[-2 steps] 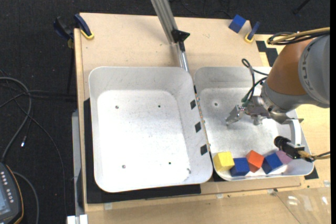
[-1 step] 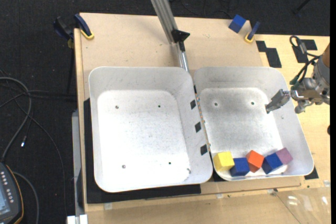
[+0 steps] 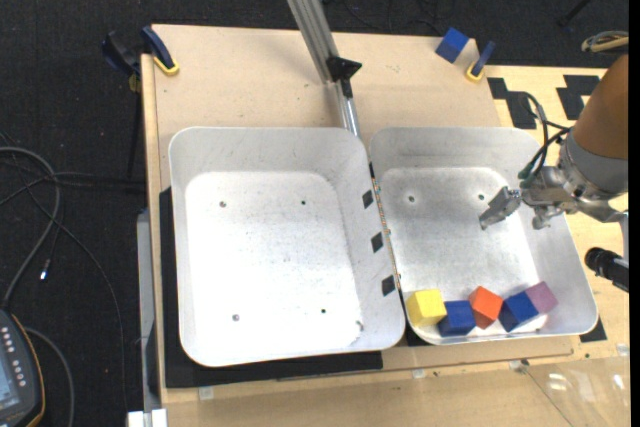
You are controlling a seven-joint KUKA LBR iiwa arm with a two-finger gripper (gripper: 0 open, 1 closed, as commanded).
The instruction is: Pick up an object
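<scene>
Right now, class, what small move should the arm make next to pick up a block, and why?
Probably swing the gripper toward the near edge of the right bin and hover over the orange block. The gripper hangs above bare bin floor, while the blocks sit clustered along that edge.

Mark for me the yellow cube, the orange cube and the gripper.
Yellow cube [image 3: 427,304]: camera view, on its top face, near corner of the right bin.
Orange cube [image 3: 486,302]: camera view, on its top face, between two blue cubes.
Gripper [image 3: 497,209]: camera view, at its tip above the right bin.
</scene>
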